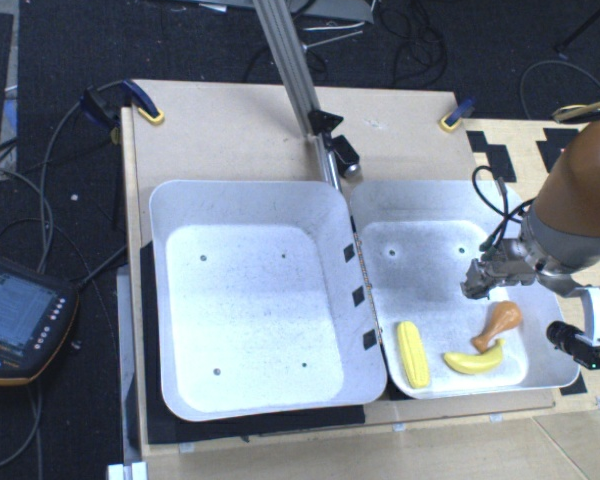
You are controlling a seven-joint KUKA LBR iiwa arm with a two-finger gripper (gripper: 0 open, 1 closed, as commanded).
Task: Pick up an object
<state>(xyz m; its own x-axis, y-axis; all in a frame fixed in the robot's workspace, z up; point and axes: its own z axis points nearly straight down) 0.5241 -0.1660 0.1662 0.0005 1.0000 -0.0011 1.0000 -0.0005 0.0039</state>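
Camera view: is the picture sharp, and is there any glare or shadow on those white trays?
Camera view: somewhat soft and grainy; even light, no strong glare on the left bin; faint shadow beneath the claw on the right bin; corn and banana read clearly.

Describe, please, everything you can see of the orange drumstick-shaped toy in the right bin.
The drumstick toy is orange-brown, looks like smooth plastic, and has a rounded bulb at its upper right narrowing to a thin handle at its lower left. It lies flat on the floor of the right bin, near the bin's front right corner, tilted diagonally. Its handle end meets or overlaps the banana; I cannot tell whether they touch. The end effector sits just above and left of it, apart from it.
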